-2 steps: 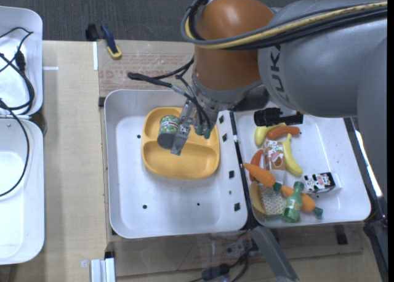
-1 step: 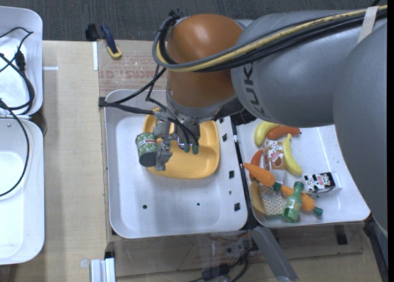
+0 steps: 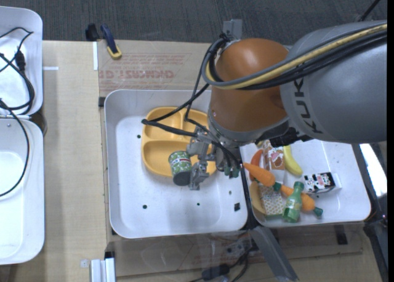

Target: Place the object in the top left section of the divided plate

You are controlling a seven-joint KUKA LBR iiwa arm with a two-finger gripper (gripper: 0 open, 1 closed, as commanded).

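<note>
A yellow divided plate [image 3: 161, 132] lies in the upper part of the left white bin [image 3: 129, 201]. A small green can [image 3: 179, 165] with a white label lies tilted on the plate's lower right rim, its dark end pointing toward the bin floor. My gripper [image 3: 198, 165] hangs directly to the right of the can, touching or nearly touching it, under the big orange wrist housing [image 3: 249, 84]. The housing hides the plate's right side. The plate's top left section [image 3: 161, 117] shows bare yellow.
The right bin [image 3: 345, 210] holds a carrot [image 3: 261, 174], a banana [image 3: 291, 161], a green bottle [image 3: 293, 204], a cow-patterned carton [image 3: 321, 182] and a snack packet [image 3: 274, 155]. A blue clamp [image 3: 106, 39] sits on the bench behind. White tubs with cables [image 3: 15, 90] stand far left.
</note>
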